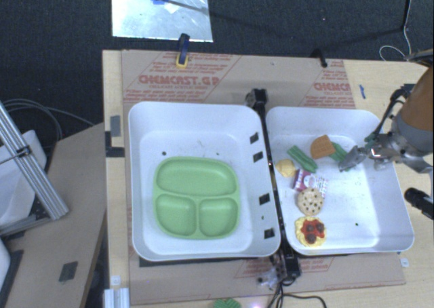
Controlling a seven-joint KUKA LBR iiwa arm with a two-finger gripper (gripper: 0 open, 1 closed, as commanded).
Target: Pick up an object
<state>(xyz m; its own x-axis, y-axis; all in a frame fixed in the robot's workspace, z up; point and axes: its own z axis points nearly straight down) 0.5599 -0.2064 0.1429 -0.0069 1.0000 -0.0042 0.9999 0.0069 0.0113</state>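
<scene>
Worktop's right bin (390,228) is leaving me open floor along its right edge; tool (354,159) is hanging over the toys (308,181), jaw state indeterminable.

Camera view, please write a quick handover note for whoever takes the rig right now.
Gripper: low over the right bin, near its upper right, holding nothing that I can make out.
Toy food lies along that bin's left side: orange piece, green stick, yellow piece, cookie, pizza-like piece.
Left bin holds a green divided tray.
Done: nothing picked.
Left: grasp and lift an item.
</scene>
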